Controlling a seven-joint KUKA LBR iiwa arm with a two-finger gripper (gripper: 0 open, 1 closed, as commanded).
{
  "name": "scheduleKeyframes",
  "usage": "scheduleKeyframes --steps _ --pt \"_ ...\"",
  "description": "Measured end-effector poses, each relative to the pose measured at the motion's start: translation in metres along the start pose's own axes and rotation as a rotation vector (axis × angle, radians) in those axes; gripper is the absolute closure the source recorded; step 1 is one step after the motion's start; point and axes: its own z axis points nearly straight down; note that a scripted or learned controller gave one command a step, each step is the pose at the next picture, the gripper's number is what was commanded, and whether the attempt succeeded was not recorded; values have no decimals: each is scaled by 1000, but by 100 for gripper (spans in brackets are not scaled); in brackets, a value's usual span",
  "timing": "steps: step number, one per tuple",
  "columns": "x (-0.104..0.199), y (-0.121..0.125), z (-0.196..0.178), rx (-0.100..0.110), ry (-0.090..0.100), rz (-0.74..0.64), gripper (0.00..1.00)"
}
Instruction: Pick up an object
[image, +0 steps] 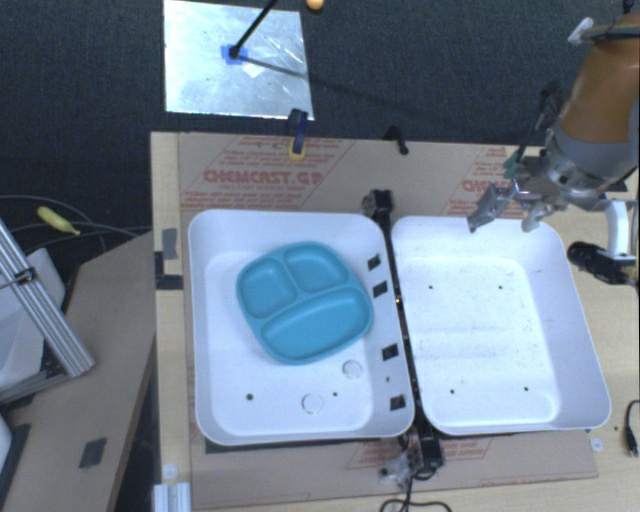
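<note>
From my seat I see the arm (600, 90) coming in at the upper right of the frame, its orange band above the grey wrist. The gripper (509, 212) hangs over the far right corner of the right bin (560, 400), close to that bin's top rim. Its two fingers (482, 213) point down and to the left and stand spread apart, with nothing between them, so I read the tool as open and carrying nothing. The plate (303, 300), a blue one split into three compartments, lies flat in the left bin (215, 400), a little above and left of that bin's centre, slightly turned relative to the bin walls. It is well apart from the gripper, with the divider between the two bins lying between them. Two small pale round marks sit on the left bin's floor just below the plate; I cannot tell what they are. The bins rest side by side on a cardboard sheet (260, 175) with red print. A shiny foil square (240, 60) lies at the upper left of the frame.
</note>
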Motion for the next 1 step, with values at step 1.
scheduleKeyframes --steps 1 --pt "2 -41 94 11 3 2 0"
